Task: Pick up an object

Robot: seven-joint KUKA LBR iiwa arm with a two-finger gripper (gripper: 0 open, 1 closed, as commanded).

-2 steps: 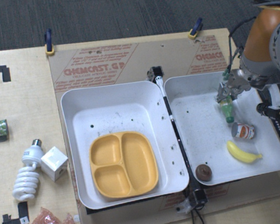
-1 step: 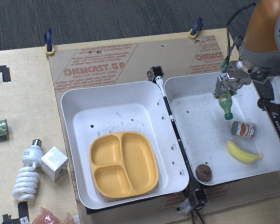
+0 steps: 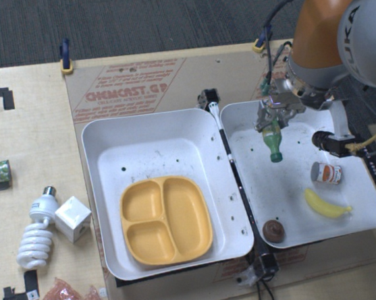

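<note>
Fingers of the gripper (image 3: 271,123) are seen closed narrowly about the neck of a green bottle (image 3: 273,143), which hangs upright over the right bin (image 3: 366,219). The pick is judged largely done, with only a secure carry left. A banana (image 3: 326,204), a small can (image 3: 326,174) and a brown ball (image 3: 273,230) are left lying in that bin.

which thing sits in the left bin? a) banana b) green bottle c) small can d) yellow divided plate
d: the yellow divided plate lies in the left bin, while the banana, green bottle and small can are all in the right bin.
</note>
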